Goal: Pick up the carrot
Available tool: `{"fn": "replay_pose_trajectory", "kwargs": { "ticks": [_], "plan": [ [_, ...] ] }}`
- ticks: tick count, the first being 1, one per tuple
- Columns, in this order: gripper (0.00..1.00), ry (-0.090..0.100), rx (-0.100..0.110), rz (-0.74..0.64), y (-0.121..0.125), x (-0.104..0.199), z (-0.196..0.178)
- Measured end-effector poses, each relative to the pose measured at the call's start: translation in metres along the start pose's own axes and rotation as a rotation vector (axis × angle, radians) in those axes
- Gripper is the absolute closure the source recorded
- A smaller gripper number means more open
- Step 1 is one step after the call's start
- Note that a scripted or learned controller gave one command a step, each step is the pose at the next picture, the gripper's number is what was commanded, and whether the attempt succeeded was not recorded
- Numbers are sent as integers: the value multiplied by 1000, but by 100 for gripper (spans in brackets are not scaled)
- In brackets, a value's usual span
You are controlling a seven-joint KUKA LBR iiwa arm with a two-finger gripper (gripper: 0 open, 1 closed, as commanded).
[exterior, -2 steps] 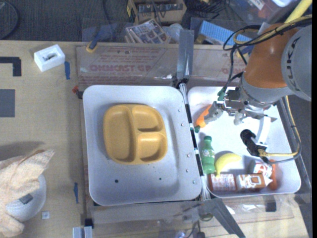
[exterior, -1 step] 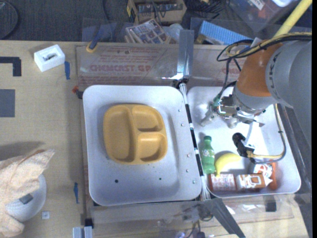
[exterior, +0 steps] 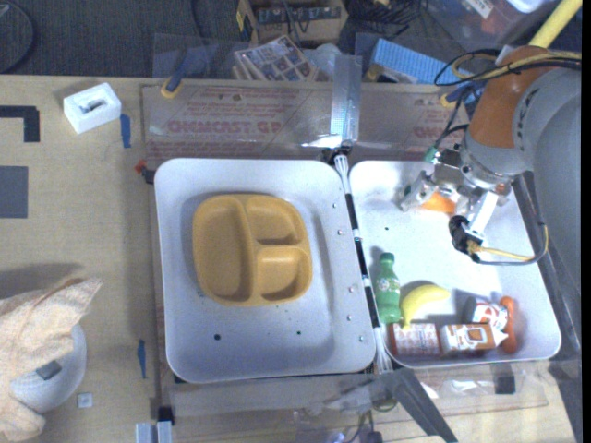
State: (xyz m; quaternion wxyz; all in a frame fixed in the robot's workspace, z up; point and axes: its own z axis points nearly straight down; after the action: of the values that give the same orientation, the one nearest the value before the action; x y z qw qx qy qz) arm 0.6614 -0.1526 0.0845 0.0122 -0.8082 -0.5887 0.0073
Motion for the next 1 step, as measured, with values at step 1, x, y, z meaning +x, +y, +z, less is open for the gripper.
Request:
{"fn": "replay_pose_trajectory", "kwargs": {
  "ticks": [1],
  "plan": [
    [100,-2,-6,-3,1,2,-9]
  ]
}}
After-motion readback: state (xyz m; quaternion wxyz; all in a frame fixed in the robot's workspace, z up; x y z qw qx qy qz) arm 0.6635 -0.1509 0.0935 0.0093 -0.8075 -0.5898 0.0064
